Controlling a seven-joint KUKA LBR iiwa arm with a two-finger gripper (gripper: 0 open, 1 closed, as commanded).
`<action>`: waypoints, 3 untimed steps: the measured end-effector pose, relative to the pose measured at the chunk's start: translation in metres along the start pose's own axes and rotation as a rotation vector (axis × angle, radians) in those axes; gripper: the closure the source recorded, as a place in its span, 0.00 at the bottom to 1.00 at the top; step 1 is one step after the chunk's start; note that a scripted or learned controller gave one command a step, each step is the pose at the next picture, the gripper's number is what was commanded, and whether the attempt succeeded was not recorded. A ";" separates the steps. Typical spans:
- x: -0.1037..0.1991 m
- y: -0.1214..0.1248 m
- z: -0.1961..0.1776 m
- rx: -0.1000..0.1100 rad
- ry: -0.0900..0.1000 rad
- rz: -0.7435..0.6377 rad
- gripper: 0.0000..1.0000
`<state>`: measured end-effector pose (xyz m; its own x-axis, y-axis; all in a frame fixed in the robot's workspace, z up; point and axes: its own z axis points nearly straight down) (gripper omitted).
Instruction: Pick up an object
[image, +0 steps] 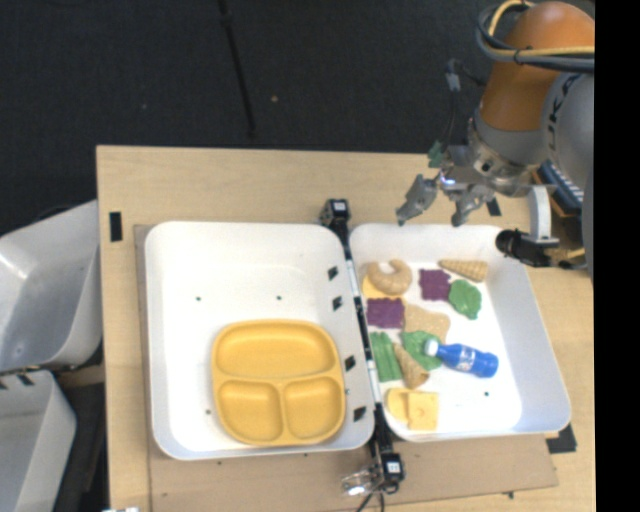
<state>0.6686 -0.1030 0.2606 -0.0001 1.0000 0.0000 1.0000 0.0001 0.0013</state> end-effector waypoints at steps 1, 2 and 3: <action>-0.045 -0.067 0.161 0.018 0.001 0.006 0.00; -0.044 -0.060 0.140 -0.002 -0.001 0.005 1.00; -0.013 -0.061 0.120 0.001 -0.003 0.005 1.00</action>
<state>0.6074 -0.1157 0.1409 0.0046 1.0000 -0.0029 1.0000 -0.0046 0.0005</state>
